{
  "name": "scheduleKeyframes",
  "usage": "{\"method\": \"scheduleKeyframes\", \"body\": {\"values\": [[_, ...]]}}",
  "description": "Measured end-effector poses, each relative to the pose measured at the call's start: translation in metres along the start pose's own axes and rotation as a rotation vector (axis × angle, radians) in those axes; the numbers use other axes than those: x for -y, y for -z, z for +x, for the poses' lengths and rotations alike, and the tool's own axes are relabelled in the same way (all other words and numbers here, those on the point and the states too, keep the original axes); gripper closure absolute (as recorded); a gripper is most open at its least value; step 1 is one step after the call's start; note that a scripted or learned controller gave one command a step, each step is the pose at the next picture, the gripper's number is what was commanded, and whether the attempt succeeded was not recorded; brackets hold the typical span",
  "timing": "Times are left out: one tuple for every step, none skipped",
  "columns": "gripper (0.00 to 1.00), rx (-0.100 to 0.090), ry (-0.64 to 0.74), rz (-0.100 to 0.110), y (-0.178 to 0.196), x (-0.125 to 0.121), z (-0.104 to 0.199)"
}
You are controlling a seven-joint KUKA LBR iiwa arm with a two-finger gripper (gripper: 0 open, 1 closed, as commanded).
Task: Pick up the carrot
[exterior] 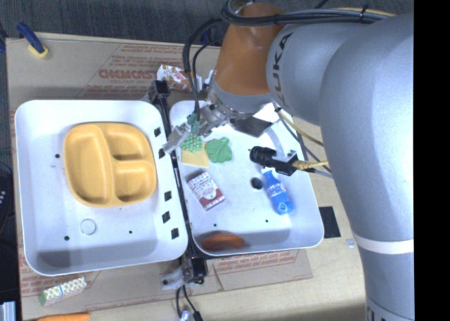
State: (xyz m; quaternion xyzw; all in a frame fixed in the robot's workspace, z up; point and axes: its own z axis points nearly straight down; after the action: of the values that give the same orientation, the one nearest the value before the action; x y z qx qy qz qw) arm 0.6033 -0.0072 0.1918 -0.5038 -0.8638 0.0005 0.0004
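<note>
Arm (330, 67), grey with an orange band, fills the right side, above the right bin (309, 225). Left of the gripper (191, 128) sits the left bin (28, 172) with a yellow divided tray (110, 163). Whether the gripper's tips are apart or together, I cannot tell. Well below the gripper, the carrot (223, 241) lies against the right bin's near wall, untouched.

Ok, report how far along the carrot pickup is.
Nothing looks done: the carrot lies at the near edge of the right bin. In hand: the tool sits at the bin's far left, over the green toys. Left: reach, grasp and lift the carrot.
</note>
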Motion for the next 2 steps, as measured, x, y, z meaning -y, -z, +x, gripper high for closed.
{"method": "scheduleKeyframes", "body": {"values": [[0.00,-0.002,0.186,0.003,0.000,0.016,0.010],[0.00,0.001,0.323,-0.001,0.000,-0.015,0.023]]}}
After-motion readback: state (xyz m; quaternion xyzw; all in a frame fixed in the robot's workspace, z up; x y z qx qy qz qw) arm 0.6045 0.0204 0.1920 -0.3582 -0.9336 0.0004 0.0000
